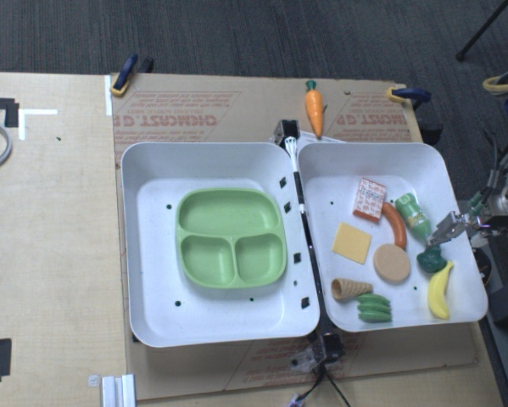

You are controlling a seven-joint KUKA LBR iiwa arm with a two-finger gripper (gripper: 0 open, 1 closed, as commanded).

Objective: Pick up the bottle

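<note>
At the bottom of the frame, the front rims of two white bins rest on a cardboard sheet laid over the worktop. In the right bin, nearest the lower edge, lie a green pea pod, an ice-cream cone and a yellow banana. Just above them sit a round tan biscuit, a yellow cheese slice and a dark green vegetable. The pincer reaches in from the right edge of the frame over the bin's right side; whether it is open or closed cannot be told, and nothing shows between its tips. Just left of it lies the green bottle, tilted, beside an orange sausage. A small red-and-white carton lies further up. The left bin holds a green divided tray. Beyond the bins, at upper centre, a toy carrot lies on the cardboard.
</note>
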